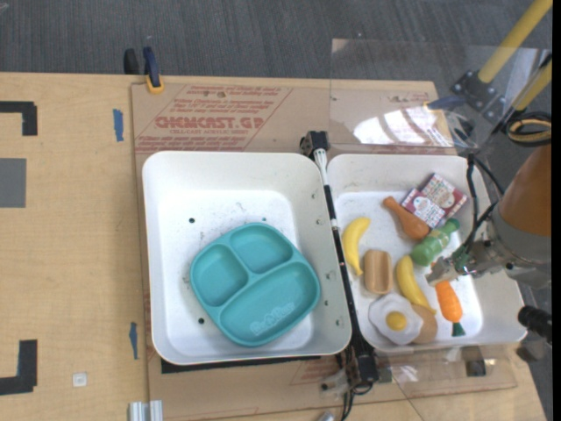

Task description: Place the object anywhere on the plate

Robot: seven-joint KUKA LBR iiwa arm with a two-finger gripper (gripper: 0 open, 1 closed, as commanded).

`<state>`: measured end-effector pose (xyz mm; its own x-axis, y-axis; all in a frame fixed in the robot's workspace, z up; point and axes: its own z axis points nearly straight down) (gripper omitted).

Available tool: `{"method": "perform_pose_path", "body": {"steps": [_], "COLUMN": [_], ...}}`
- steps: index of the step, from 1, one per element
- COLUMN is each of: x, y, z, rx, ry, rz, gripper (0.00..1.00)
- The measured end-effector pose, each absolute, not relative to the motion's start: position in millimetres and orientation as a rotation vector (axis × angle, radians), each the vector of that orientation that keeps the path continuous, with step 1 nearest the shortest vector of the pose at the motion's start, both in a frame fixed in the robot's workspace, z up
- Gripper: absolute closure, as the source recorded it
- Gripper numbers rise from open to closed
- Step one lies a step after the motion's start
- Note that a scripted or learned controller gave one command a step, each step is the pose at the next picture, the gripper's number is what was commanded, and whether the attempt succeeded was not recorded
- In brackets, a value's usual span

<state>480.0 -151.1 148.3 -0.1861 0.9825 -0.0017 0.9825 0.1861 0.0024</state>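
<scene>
A grey robot claw (453, 266), its opening too blurred to tell, hovers among toy food in the right white bin (500, 327), just above a toy carrot (450, 303), while the teal divided plate (255, 282) sits in the neighbouring left bin (166, 235) on a wooden bench (70, 235).

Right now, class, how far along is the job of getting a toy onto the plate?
Done: nothing; the teal plate in the left bin has no toy on it. In hand: the gripper is low over the right bin, near the carrot and banana. Left: grasp, carry, place.
</scene>
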Motion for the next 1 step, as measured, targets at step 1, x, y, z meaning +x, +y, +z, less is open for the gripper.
{"method": "perform_pose_path", "body": {"steps": [1], "x": [482.1], "y": [-125.6], "z": [270.3], "rx": [1.641], "ry": [2.666], "rz": [0.003], "gripper": [1.00]}}
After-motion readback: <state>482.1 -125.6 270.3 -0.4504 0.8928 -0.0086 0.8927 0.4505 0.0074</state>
